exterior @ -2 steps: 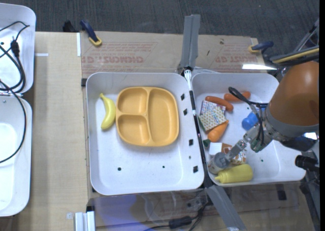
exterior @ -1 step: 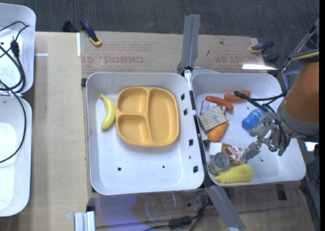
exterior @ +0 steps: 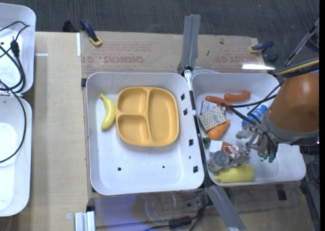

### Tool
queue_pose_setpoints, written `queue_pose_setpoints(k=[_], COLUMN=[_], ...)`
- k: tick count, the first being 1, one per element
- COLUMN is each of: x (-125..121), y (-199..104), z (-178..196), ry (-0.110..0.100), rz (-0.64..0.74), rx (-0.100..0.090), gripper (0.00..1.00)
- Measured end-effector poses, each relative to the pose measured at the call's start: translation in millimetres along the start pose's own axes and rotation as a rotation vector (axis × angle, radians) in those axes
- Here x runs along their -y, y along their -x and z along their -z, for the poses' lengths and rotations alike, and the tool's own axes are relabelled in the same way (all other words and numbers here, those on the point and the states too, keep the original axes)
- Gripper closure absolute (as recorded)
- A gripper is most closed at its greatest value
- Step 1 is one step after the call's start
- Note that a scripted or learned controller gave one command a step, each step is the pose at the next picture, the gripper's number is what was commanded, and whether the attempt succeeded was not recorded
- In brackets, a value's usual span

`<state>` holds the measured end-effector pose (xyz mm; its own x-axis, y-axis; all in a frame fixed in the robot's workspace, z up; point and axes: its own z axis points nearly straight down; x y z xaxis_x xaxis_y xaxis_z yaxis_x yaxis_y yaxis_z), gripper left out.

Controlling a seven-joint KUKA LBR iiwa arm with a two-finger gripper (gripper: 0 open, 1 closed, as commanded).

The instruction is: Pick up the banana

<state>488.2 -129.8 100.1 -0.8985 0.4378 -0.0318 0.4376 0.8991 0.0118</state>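
Camera view: the curved yellow banana [exterior: 107,111] lies in the left white bin [exterior: 101,169], along its left wall, just beside the left edge of the yellow three-compartment plastic plate [exterior: 148,116]. The gripper [exterior: 256,142] hangs over the right white bin [exterior: 289,171], well apart from the banana; whether its fingers are spread or pressed together cannot be told. Nearby in that bin lie an orange carrot [exterior: 219,130], a sausage [exterior: 236,96], and a pale yellow lemon-like item [exterior: 236,174]. Both bins sit on the cardboard-covered surface [exterior: 137,52].
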Motion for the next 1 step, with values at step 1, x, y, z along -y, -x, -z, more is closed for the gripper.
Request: queue_pose_setpoints(k=[1], x=[1.7], y=[-3.5], z=[5.1], ry=[-0.004], rz=[-0.002], rx=[-0.015], gripper=[1.0])
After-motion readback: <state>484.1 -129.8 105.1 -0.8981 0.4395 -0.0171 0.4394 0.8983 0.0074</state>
